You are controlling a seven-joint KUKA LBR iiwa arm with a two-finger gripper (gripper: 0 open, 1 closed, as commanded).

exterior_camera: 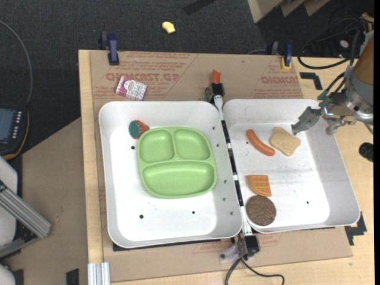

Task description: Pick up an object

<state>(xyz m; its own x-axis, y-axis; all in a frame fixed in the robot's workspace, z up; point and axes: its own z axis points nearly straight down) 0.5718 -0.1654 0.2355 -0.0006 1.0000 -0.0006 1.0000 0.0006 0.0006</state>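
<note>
Over the right bin's [332,218] far right corner, tool [304,123] hangs beside the bread slice [285,142]; can't tell from this angle if anything is gripped. Bread lies flat in the bin, sausage [260,142] just left of it. Waffle piece [259,184] and brown round patty [260,210] sit near the front. Left bin [119,218] has a green divided plate [176,161], small red-green item [139,128] at its far left corner.

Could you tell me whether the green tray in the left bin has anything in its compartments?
Empty. All three compartments of the green tray show bare green plastic; the nearest item, a small round toy, lies outside its upper-left corner.
</note>
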